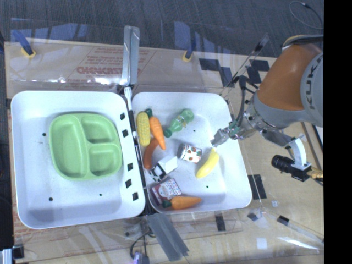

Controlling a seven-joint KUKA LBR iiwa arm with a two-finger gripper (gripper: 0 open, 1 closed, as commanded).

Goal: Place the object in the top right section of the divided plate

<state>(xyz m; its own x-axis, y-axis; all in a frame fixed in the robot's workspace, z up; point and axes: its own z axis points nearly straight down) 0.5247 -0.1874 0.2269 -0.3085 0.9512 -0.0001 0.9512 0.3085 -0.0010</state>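
Arm: the big grey arm comes in from the right side of the view and leans toward the left.
Band: a wide orange band wraps around the arm above the wrist, near the top right corner.
Wrist: the grey wrist sits under the orange band and narrows as it points down and to the left.
Gripper: the gripper (219, 138) is at the very end of the arm, a small thin grey tip that slants down to the left.
Gripper height: it looks lifted up, not pressed down on anything.
Gripper hold: nothing shows between its tips.
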